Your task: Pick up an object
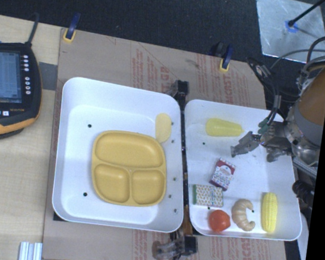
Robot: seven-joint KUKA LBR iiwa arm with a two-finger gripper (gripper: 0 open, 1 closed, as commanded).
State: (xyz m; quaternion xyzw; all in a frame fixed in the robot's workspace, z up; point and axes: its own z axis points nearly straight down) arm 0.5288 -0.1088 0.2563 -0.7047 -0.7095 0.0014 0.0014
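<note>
My gripper (pixel 260 150) hangs over the back right part of the right bin (pixel 291 236), its two grey fingers spread open with nothing between them. A yellow lemon-shaped piece (pixel 223 128) lies just left of the left finger (pixel 243 145). A red and white carton (pixel 222 174) sits below it in the bin's middle. Along the front lie a green patterned packet (pixel 208 195), a red tomato (pixel 219 220), a croissant (pixel 243 214) and a corn cob (pixel 268 211).
The left bin (pixel 70 143) holds a yellow divided tray (pixel 128 167) and a pale yellow piece (pixel 163 127) at its back right. A tablet controller (pixel 3 89) lies at the far left of the bench. Clamps (pixel 182 89) join the bins.
</note>
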